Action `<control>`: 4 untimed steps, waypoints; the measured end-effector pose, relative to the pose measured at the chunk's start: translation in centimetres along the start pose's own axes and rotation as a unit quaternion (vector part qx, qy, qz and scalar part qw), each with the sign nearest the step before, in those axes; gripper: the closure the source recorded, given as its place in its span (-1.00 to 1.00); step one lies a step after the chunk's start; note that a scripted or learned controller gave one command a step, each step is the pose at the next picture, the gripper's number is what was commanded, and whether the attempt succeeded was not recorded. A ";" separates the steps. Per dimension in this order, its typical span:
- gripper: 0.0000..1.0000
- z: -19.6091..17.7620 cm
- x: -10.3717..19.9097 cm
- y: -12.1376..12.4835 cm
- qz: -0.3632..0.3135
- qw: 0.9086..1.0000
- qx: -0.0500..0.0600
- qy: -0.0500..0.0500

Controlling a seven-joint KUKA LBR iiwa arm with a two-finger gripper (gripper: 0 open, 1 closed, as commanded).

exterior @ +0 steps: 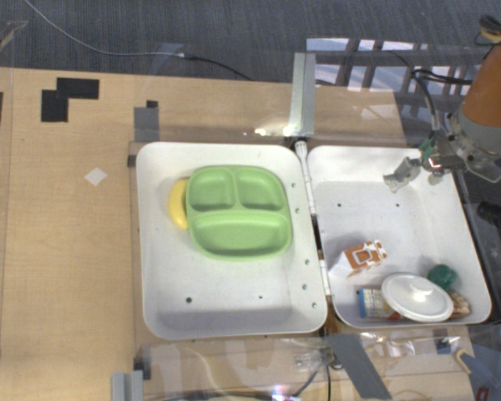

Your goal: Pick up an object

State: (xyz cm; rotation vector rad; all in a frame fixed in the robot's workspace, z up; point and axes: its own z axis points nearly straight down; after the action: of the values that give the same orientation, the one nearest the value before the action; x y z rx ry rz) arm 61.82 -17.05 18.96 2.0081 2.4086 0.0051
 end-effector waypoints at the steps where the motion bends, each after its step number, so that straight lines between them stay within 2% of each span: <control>1: -1.00 0.0 0.0 0.0 0.000 1.000 0.000 0.000; 4: -1.00 0.0 0.0 0.0 0.000 1.000 0.000 0.000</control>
State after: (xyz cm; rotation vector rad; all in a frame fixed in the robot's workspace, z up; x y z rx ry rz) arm 61.82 -17.05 18.95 2.0082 2.4087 0.0050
